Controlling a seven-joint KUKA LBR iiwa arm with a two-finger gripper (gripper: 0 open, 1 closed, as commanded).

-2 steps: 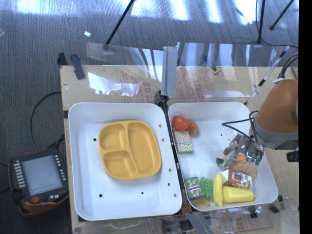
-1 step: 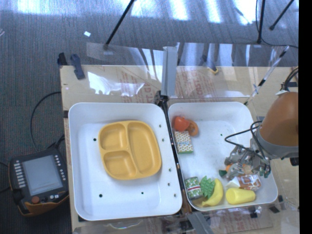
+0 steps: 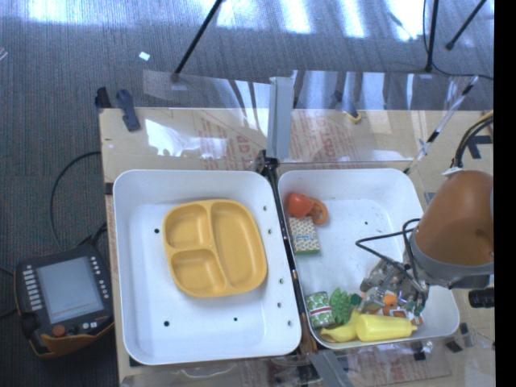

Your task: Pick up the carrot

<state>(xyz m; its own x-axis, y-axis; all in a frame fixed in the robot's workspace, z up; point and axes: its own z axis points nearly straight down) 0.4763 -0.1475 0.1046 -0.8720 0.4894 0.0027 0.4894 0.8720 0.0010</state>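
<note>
A small orange patch, seemingly the carrot [image 3: 390,301], shows at the front of the right bin [image 3: 379,188]. Most of it is hidden under the gripper. A green leafy piece [image 3: 345,305] lies just to its left; whether it belongs to the carrot is unclear. My gripper [image 3: 395,290] hangs low over this spot, with the grey arm and its orange band [image 3: 455,220] reaching in from the right. The wrist and cables hide how the gripper meets the orange piece.
A yellow bottle [image 3: 385,326] and a banana [image 3: 341,334] lie along the right bin's front wall, beside a green-and-red packet [image 3: 318,305]. A red tomato [image 3: 299,204], an orange item [image 3: 321,213] and a small patterned box [image 3: 304,235] sit at its left. The left bin [image 3: 141,216] holds a yellow divided plate [image 3: 214,247].
</note>
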